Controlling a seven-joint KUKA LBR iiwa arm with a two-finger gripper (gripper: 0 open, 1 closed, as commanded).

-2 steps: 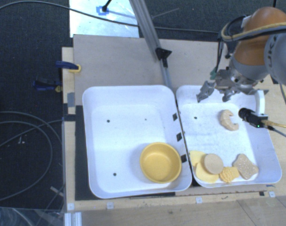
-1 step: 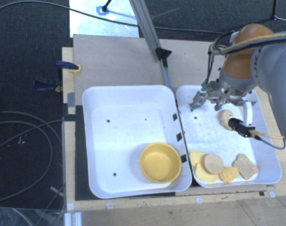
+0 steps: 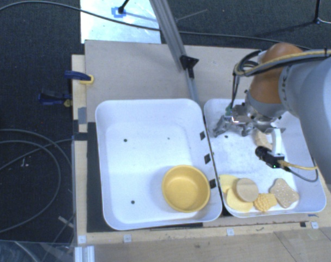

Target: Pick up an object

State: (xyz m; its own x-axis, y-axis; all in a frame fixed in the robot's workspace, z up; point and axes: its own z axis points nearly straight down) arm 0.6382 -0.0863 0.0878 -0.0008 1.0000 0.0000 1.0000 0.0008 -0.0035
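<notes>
Yellow discs point(image 3: 237, 192) and biscuits sit well below the claw point(image 3: 247, 125), whose state can't be told; it probably should drop over the waffle piece point(image 3: 265, 202).

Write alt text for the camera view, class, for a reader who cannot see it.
A grey arm's gripper hangs over the right bin, above food pieces clustered at its near end. The left bin holds a yellow bowl.

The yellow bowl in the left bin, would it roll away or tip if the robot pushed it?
The yellow bowl sits upright with its opening up, so it would probably slide, not roll. It looks like thin plastic, likely light and stiff. It sits near the left bin's wall, so a push toward that side would probably just stop it there.
</notes>
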